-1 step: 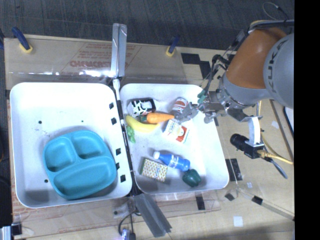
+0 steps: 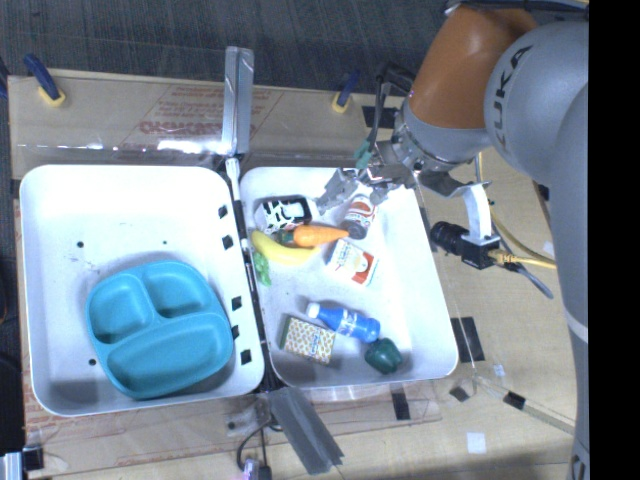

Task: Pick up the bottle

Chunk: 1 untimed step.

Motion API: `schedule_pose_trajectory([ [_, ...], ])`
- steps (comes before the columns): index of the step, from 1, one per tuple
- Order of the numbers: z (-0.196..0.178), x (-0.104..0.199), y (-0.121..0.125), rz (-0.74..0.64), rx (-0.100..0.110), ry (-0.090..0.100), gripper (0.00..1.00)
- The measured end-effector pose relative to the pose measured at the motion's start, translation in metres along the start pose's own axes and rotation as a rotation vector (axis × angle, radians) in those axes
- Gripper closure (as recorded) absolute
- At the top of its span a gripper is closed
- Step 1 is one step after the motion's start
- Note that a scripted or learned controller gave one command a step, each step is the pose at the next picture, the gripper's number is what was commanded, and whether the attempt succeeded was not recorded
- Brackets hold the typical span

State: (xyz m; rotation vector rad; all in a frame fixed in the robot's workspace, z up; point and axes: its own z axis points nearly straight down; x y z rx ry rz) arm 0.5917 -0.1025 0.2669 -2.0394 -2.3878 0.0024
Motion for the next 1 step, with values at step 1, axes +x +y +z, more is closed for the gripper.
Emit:
schedule_pose_trajectory([
  [1,0.1259,-0.0273,-0.0563,-0.241,0.001,0.001,0.0],
])
